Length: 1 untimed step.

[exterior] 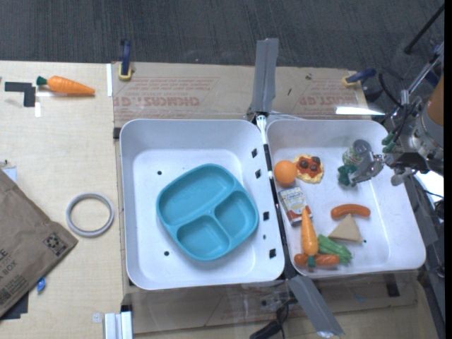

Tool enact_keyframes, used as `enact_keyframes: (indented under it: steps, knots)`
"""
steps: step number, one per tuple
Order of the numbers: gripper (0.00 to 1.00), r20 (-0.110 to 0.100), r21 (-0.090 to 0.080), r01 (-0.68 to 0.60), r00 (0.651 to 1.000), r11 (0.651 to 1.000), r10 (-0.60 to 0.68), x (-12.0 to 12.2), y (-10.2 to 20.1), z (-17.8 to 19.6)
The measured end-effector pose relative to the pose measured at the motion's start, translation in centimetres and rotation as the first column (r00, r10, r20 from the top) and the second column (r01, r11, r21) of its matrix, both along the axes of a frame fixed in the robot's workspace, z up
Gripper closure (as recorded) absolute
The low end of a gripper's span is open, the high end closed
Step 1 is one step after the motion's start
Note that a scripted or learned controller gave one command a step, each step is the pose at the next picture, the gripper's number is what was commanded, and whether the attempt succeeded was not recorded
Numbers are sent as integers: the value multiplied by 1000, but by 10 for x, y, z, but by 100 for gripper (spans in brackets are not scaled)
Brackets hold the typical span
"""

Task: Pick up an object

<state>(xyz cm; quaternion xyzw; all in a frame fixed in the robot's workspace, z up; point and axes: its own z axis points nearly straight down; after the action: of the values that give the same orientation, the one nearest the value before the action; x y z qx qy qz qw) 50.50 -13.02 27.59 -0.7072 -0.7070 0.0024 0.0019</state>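
End effector (364, 167) low in right bin (402, 260) near a green toy (347, 173), finger state cannot be told (blurred), orange ball (285, 172) beside pizza slice (309, 168), blue tray (206, 211) in left bin (134, 210).

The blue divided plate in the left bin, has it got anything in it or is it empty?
Empty. The blue divided plate lies flat in the left bin, and all three compartments show bare blue.

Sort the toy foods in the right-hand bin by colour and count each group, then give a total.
Orange or orange-red: 4 - ball, carrot, sausage, piece at the bottom
Green: 1 - leafy piece
Tan: 1 - wedge
Yellow with red topping: 1 - pizza piece
White and red: 1 - packet
Total: 8
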Motion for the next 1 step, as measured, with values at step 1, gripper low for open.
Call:
enact_keyframes:
  steps: [1]
  knots:
    - [0, -1, 2, 41, 999, 999, -41, -26, -9, -116]
